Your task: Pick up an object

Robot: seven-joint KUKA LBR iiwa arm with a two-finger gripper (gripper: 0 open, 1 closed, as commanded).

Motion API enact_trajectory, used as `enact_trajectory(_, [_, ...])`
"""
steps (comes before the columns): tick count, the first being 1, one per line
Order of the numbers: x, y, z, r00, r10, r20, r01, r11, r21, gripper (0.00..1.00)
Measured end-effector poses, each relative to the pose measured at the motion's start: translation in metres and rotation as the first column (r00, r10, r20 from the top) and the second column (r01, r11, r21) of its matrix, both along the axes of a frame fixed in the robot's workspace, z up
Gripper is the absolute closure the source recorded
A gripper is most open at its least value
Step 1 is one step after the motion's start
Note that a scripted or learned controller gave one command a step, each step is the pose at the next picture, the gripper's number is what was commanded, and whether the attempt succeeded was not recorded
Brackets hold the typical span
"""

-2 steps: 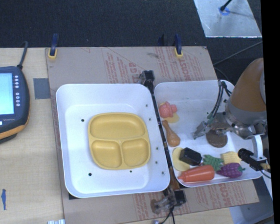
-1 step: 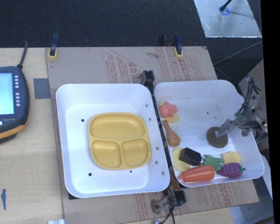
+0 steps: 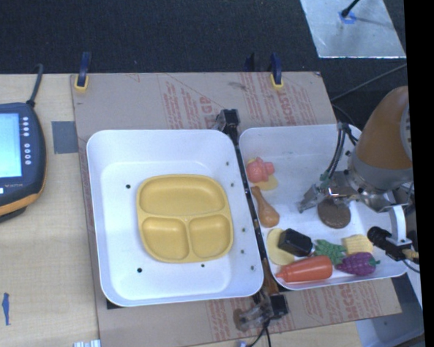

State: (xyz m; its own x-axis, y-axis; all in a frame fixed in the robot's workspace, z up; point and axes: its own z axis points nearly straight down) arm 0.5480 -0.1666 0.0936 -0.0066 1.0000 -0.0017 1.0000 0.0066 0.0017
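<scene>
Table: cardboard sheet under two white bins; left bin (image 3: 109, 212) holds a yellow divided plate (image 3: 184, 215).
Objects: toy food crowded along near edge of right bin (image 3: 288, 139) — carrot (image 3: 305, 271), grapes (image 3: 357, 264), black block (image 3: 294, 242).
Gripper (image 3: 322, 194): mine, low inside right bin; grip state I cannot tell.
Advice: choose the isolated brown disc (image 3: 334, 214) just beside me; descend squarely.

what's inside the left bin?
One yellow divided plate lies flat in the left bin, its three compartments holding nothing. Whatever sits beneath the plate is covered, so that can't be judged.
</scene>
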Motion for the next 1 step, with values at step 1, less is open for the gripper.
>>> enact_trajectory(1, [-0.0207, -0.0457, -0.0003, 1.000, -0.004, -0.001, 0.004, 1.000, 0.002, 0.00])
